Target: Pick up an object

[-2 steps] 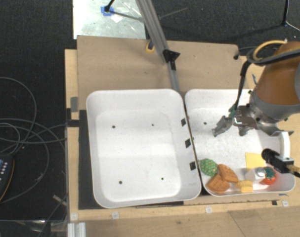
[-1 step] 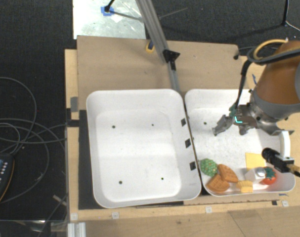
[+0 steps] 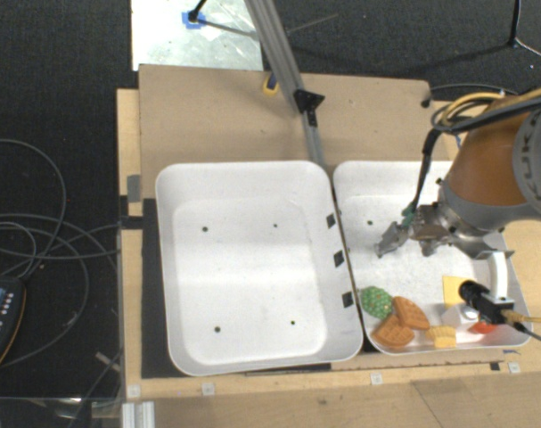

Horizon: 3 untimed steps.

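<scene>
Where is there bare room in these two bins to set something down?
The left bin shows bare floor from wall to wall. In the right bin, the far half, between the divider clips and the gripper, is bare. The near end is crowded: green object, orange pieces, yellow pieces, red piece.

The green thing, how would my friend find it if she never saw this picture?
Look in the right bin, at its near edge where the toys are piled. The green thing is the leftmost of them, by the wall between the bins. It is round and bumpy, the one green piece beside the orange waffles.
</scene>
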{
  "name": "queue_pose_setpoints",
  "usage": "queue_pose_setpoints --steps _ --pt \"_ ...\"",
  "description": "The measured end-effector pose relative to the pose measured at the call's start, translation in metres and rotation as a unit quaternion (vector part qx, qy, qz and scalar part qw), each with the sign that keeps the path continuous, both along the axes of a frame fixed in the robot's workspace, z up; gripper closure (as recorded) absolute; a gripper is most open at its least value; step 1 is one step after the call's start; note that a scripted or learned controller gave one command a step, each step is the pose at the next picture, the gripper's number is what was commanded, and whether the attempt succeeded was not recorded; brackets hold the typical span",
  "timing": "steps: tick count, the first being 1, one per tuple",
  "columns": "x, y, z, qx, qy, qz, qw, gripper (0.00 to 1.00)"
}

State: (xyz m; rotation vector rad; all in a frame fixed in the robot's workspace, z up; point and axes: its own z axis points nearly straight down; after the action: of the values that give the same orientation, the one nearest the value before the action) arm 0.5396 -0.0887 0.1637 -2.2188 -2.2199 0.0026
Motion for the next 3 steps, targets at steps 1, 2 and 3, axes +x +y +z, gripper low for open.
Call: queue_pose_setpoints --steps 1,2,3 --pt "0.001 -0.010 -0.051 0.0000 0.001 0.000 1.0000 0.00" --pt "0.001 -0.010 -0.074 -0.0001 -0.001 0.000 1.0000 0.00" --pt "0.002 -0.010 -0.062 -0.0001 -0.003 0.000 1.0000 1.00"
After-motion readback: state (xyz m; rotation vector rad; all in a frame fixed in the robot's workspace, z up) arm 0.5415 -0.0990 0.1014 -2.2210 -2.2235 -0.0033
